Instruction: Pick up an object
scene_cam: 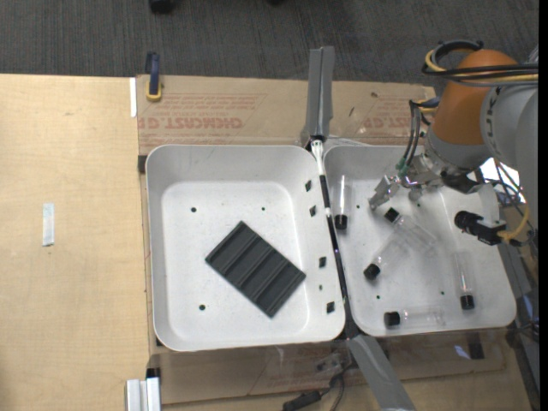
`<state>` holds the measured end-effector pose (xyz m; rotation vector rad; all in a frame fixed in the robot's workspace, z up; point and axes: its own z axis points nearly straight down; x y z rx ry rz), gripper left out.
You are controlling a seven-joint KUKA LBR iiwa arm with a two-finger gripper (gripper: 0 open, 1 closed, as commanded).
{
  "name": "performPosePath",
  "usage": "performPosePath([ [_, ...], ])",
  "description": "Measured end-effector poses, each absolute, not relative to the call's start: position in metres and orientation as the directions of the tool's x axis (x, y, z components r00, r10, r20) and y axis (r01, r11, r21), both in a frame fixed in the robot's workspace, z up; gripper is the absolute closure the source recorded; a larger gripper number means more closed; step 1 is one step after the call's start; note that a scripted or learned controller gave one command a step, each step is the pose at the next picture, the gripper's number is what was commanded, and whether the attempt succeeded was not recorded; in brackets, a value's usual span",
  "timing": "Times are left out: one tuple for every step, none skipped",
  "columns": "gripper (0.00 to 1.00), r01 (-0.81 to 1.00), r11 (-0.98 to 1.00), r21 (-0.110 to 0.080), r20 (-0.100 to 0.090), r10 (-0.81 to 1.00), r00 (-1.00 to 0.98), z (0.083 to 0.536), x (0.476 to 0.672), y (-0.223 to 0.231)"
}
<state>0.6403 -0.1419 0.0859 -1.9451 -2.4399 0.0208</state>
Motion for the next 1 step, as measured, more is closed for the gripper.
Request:
performPosePath([
  [0.0, 0.96, 0.281, -0.001, 0.0, 0.96, -0.281, 0.1346, 0.4978, -0.1563],
])
